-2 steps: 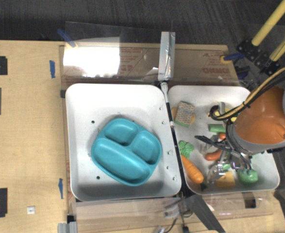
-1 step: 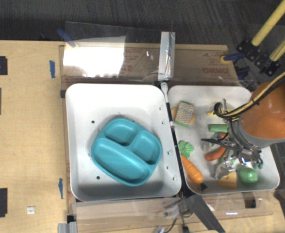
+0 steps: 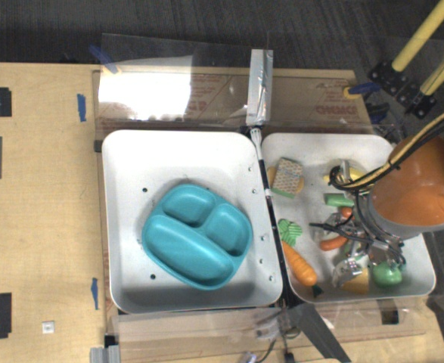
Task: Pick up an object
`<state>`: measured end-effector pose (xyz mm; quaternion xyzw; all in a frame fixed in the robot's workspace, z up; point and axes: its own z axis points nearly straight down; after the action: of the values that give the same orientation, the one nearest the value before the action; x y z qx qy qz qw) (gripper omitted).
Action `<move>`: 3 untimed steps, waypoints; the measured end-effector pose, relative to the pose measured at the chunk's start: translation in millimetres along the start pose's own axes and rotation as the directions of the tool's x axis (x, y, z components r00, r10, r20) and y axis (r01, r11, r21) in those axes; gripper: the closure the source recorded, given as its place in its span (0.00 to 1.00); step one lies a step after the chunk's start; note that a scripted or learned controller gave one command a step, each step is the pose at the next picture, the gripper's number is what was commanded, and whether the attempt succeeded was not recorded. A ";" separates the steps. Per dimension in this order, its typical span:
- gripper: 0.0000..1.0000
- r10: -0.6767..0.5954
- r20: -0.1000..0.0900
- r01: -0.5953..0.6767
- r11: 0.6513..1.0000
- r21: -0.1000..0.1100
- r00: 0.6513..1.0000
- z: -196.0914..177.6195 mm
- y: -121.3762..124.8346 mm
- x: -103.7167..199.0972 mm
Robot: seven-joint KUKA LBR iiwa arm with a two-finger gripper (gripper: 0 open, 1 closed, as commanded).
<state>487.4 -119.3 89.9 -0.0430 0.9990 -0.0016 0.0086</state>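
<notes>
Down in the right bin [image 3: 306, 144], the claw [image 3: 358, 259] sits low among a cluster of small toy items, near the bin's front right part. Whether it is spread or pressed together cannot be told: dark metal parts and cables overlap there, and nothing is plainly seen pinched. The orange band [image 3: 418, 187] of the arm rises just above and right of it, with a yellow-and-black cable [image 3: 373, 174] looping from the band toward the bin's middle.

Things near the claw: a green round piece [image 3: 388, 275] just to its right; a yellowish piece [image 3: 355, 280] just below; an orange-red piece [image 3: 332, 242] just to its left; a small green bar [image 3: 337, 199] above that. All too cluttered to name surely.

Further left in the same bin: a toy carrot [image 3: 299, 265], orange with green top [image 3: 289, 229], lying along the left wall, tip toward the front. Behind it, a square speckled item [image 3: 287, 178], pale yellow-green, near the back left corner.

Left bin [image 3: 131, 157]: a teal divided plate [image 3: 197, 235], three compartments, lying tilted, about the centre.

Surface [image 3: 36, 203]: tan board with black corner marks and blue tape bits [image 3: 81, 106], left of the bins. A clear panel [image 3: 176, 89] stands behind the bins.
</notes>
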 end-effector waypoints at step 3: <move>0.00 -0.848 0.004 0.848 0.530 -0.004 0.530 0.4 -19.1 -18.7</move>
<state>507.7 -136.7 89.8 -0.5220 0.8529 -0.0029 0.0074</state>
